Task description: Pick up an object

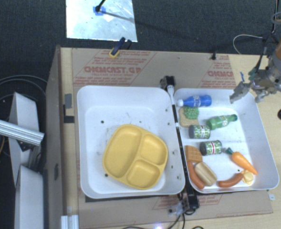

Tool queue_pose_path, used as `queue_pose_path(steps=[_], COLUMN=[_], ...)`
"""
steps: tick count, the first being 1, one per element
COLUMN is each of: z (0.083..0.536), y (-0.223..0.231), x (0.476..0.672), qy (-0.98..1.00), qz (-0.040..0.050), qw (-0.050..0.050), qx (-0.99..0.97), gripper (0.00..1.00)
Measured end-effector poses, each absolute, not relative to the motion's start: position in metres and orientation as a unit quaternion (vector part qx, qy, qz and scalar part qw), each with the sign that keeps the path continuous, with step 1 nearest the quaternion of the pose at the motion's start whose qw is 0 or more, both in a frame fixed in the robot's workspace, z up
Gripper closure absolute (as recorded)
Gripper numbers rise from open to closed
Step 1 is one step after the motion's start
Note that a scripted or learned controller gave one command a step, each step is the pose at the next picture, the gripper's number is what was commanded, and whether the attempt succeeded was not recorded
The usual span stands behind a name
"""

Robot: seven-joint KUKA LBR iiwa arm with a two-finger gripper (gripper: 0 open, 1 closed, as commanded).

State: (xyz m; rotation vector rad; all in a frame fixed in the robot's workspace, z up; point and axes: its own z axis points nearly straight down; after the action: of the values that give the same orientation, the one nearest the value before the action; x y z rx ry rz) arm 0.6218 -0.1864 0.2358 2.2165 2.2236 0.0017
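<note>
Looking like the approach step, nothing grabbed yet. Toy food packed in the right bin [269, 168]: carrot [243, 161] near 5 o'clock, green bottle [221, 121] mid-bin. Farther back at 2 o'clock, gripper [249, 93] spread open, empty, needs lowering onto one item.

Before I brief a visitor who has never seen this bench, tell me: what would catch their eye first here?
Probably the yellow plastic divided plate, lying alone in the left white bin. Next, the right white bin crowded with toy food: a blue bottle, a green bottle, an orange carrot and a hot dog. The grey two-finger gripper hovers over that bin's far right corner.
</note>
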Motion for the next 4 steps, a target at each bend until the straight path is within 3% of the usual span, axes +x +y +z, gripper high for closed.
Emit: queue_pose_path(steps=[1, 2, 3, 4], z=[0.149, 0.105, 0.09, 0.088], y=[-0.109, -0.123, -0.108, -0.19], x=[0.628, 0.612, 0.658, 0.631], qy=[0.709, 0.709, 0.71, 0.708], qz=[0.0004, 0.0055, -0.0195, 0.0016], qw=[-0.001, 0.009, -0.019, 0.003], qx=[0.705, 0.705, 0.704, 0.706], gripper=[0.0, 0.0, 0.0, 0.0])
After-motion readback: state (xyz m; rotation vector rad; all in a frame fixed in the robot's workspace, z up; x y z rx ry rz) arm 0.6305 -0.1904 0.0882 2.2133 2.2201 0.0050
